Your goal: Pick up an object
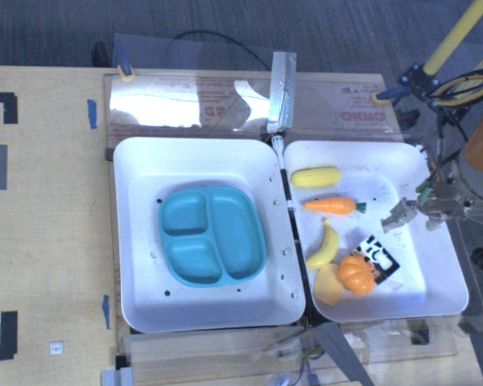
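The two white bins (201, 155) look like smooth plastic with a soft shine. The blue divided tray (213, 236) is smooth plastic too, more matt. The worktop (44, 215) looks like pale wood, matt and flat. Behind the bins, a clear sheet (185, 103) is glossy and reflects light, and an upright strip (282, 91) looks like grey metal. The toy carrot (332, 207), banana (326, 248) and pumpkin (355, 273) look like smooth, slightly glossy plastic.
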`<state>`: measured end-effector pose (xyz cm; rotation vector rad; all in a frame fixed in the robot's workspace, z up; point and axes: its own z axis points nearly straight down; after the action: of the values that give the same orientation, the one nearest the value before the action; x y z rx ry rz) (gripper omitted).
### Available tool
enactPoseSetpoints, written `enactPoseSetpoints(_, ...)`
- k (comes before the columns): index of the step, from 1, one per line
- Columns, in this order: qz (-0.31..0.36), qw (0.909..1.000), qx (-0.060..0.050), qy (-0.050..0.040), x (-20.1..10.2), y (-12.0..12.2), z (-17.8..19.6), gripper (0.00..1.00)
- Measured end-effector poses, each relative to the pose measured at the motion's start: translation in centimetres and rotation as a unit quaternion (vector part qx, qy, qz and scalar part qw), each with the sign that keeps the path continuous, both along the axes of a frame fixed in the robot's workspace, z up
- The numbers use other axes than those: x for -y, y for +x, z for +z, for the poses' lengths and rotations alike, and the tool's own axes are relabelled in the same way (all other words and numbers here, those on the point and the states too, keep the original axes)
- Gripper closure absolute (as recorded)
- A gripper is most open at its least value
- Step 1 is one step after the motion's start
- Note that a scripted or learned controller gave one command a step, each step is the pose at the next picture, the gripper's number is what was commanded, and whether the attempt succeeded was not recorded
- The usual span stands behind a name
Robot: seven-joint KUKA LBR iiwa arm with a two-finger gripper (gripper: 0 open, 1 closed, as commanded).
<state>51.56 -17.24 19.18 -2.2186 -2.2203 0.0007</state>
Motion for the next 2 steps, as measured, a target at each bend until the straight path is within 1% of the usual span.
enactPoseSetpoints(1, 0.003, 0.9998, 0.017, -0.0032, -1.3, -2.1, -8.0, 0.00)
enactPoseSetpoints(2, -0.053, 0.9986, 0.009, -0.0033, -6.8, -3.2, -10.2, 0.00)
